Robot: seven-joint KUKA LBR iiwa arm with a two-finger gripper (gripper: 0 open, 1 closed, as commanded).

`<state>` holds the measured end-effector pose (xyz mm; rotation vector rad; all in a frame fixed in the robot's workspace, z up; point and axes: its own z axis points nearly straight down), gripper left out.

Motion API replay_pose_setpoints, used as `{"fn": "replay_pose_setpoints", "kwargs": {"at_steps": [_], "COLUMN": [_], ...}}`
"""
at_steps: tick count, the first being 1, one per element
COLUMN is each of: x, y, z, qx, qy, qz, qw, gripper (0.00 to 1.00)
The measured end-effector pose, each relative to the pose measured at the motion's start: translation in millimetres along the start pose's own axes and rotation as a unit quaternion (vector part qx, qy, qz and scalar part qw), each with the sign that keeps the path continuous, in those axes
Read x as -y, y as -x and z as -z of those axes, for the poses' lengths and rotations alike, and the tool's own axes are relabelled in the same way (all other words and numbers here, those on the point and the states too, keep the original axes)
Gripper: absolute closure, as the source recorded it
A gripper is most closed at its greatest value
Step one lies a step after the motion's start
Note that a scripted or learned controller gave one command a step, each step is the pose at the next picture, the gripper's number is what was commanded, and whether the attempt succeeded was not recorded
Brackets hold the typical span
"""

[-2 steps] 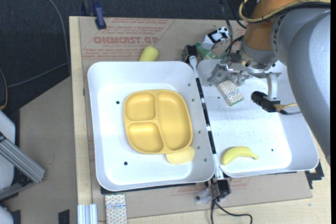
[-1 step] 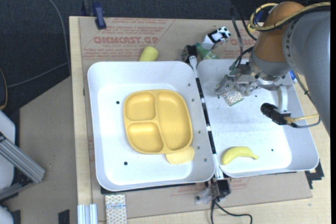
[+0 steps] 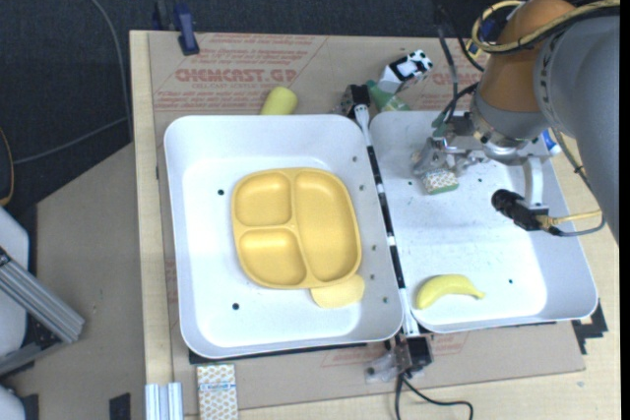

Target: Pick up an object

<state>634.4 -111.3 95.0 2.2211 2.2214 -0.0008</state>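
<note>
Camera view, looking down at a slant, and the grey arm (image 3: 583, 64) reaches in from the right, its glossy orange band (image 3: 517, 64) rounded like a dome above the wrist. The gripper (image 3: 436, 162) hangs over the upper left part of the right bin (image 3: 472, 251), smooth white plastic with rounded corners. Right at its tip sits a small speckled block (image 3: 439, 180), pale and greenish, squarish in outline. It touches or nearly touches the gripper, and whether the tool is clenched on it or released I cannot tell from this angle.

Down in the same bin's lower left corner lies a banana (image 3: 446, 289), bright yellow, curved, matte-looking, well apart from the gripper.

Over in the left bin (image 3: 197, 211) there's a yellow plate (image 3: 295, 226), a rounded rectangle of smooth plastic moulded into three compartments, lying flat near the middle. A paler yellow flat piece (image 3: 338, 293) pokes out at its lower right edge, touching it.

Both bins rest on a brown cardboard sheet (image 3: 236, 69) printed with red lettering. On that sheet, beyond the left bin, lies a stubby yellow cylinder (image 3: 279, 100), and a blue clamp (image 3: 184, 28) grips the far edge. Near the gap between the bins, a small black-and-white object (image 3: 409, 67) lies on the board.
</note>
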Motion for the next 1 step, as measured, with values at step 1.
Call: {"fn": "replay_pose_setpoints", "kwargs": {"at_steps": [1], "x": [41.6], "y": [-66.7], "z": [91.4], "qx": [-0.001], "qy": [0.002], "qz": [0.001], "qw": [1.0], "gripper": [1.0]}}
